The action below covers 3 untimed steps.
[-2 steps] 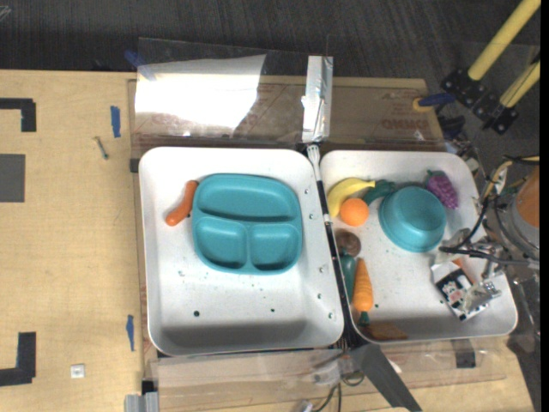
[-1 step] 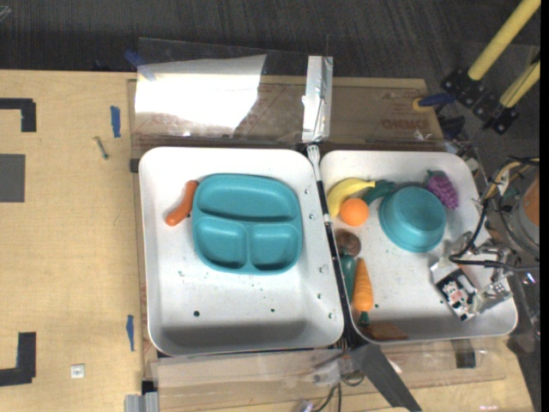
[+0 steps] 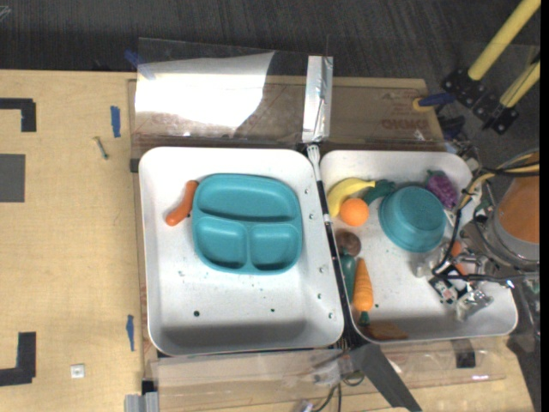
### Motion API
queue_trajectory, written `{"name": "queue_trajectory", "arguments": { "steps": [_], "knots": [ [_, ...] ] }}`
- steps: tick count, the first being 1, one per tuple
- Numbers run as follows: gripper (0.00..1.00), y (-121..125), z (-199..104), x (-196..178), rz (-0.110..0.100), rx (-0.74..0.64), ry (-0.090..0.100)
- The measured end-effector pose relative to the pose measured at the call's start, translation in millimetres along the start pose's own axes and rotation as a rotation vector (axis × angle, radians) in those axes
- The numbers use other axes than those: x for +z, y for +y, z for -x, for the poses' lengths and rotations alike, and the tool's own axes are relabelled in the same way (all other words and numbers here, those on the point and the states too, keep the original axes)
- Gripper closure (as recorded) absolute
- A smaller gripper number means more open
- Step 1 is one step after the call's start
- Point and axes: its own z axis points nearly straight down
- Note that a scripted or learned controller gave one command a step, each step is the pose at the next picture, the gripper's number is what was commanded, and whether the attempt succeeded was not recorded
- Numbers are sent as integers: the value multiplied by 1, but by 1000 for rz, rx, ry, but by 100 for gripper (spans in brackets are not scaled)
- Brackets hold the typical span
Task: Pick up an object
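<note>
The right bin point(image 3: 403, 320) holds a yellow banana point(image 3: 345, 189), an orange fruit point(image 3: 353, 212), an overturned teal bowl point(image 3: 413, 217), purple grapes point(image 3: 443, 187), a carrot point(image 3: 363, 286) and a brown round piece point(image 3: 347, 243). A teal piece point(image 3: 348, 271) lies partly under the carrot. My gripper point(image 3: 455, 286) is low in the right bin's near right corner, right of the bowl and apart from it. I see nothing held in it. The arm's orange band point(image 3: 521, 215) is at the right edge.
The left bin point(image 3: 163, 316) carries a teal divided plate point(image 3: 247, 221) with an orange sausage point(image 3: 181, 202) beside its left rim. A clear plastic sheet point(image 3: 206, 93) lies behind the bins. Yellow poles point(image 3: 506, 28) stand at the top right.
</note>
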Motion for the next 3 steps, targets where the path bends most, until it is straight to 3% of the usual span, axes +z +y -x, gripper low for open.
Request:
{"name": "queue_trajectory", "arguments": {
  "steps": [1,2,3],
  "knots": [
    [100,-1,4,-11,-9,-2,-12],
    [100,-11,56,-162,-24,-151,-3],
    [100,-13,123,-56,-8,-115,6]
  ]
}}
